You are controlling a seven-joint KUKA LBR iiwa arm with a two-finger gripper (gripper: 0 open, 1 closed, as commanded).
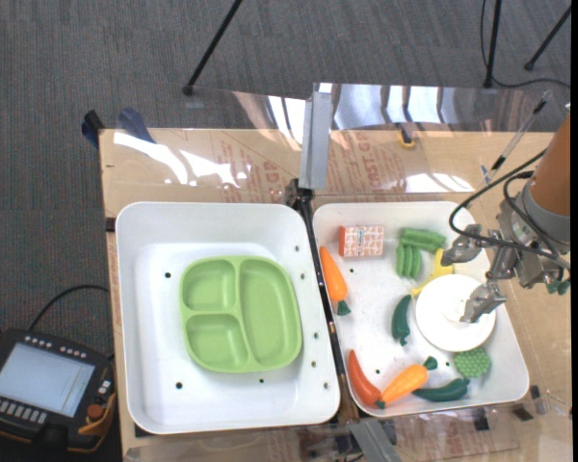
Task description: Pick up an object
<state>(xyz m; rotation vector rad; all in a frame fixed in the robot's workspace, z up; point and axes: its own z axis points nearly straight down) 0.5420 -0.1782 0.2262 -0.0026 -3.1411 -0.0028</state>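
At the right of the frame the gripper (474,279) hangs over the white plate (453,314) in the right bin (366,407). Its fingers (481,303) are spread apart with nothing between them, one tip just above the plate.

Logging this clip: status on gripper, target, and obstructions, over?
Gripper open over right bin, nothing between fingers. White plate directly beneath, not lifted. Toy vegetables crowd the plate's edges.
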